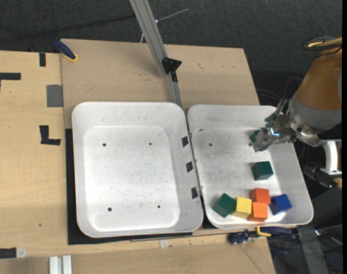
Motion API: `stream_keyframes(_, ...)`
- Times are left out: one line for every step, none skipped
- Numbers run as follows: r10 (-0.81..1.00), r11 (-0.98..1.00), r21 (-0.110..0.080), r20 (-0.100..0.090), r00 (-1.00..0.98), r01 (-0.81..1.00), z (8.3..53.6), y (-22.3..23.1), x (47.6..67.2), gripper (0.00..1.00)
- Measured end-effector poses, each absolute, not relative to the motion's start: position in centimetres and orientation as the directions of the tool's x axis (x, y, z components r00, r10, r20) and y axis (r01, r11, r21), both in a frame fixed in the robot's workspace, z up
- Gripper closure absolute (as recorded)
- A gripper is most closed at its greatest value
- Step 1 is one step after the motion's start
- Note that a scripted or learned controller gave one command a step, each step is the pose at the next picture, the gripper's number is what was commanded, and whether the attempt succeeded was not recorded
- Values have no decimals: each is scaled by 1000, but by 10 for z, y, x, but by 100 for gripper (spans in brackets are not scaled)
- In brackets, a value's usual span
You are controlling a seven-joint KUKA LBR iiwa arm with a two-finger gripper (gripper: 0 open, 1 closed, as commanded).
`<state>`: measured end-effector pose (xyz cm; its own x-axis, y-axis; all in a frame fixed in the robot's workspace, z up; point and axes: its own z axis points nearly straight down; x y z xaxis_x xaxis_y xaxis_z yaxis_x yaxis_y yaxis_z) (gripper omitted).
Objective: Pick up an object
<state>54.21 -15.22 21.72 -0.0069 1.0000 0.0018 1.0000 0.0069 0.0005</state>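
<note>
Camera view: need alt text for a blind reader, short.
The arm's pincer hovers over the right bin, above a lone dark green block. Green, yellow, orange and blue blocks cluster at that bin's near edge, beside the left bin.

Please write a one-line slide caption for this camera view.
Gripper above right bin, near green cube and clustered blocks.

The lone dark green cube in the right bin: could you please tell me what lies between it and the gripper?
In the camera view, only bare white bin floor separates the lone dark green cube from the gripper above it.
</note>
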Motion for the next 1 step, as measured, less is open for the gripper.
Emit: stream_keyframes(1000, 6, -2, 1, -6, 1000, 210, -103, 552, 100)
